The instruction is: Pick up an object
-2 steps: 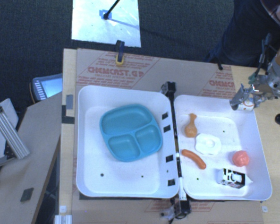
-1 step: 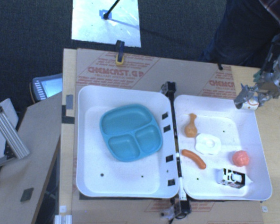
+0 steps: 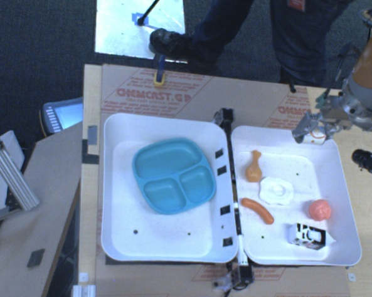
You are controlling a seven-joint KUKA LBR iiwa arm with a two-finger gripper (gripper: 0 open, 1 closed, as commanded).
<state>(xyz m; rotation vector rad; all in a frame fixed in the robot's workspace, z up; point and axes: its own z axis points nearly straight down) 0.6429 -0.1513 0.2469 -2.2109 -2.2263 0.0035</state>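
The right bin [image 3: 344, 179] holds several toy foods. A tan drumstick-shaped piece [image 3: 254, 167] lies near the divider, with a white fried egg [image 3: 276, 191] beside it. An orange sausage [image 3: 257, 210] sits below them. A pink ball [image 3: 320, 209] and a black-and-white block [image 3: 309, 236] rest toward the front right. My gripper [image 3: 312, 133] hangs over the bin's back rim, well above and behind the items, open with nothing between its fingers.
A blue divided plate [image 3: 172, 175] lies in the left bin [image 3: 115, 228]. A black hinge strip [image 3: 229, 179] runs between the bins. A person in dark clothes [image 3: 244, 23] stands behind the bench. A grey cart [image 3: 14, 178] sits at the left.
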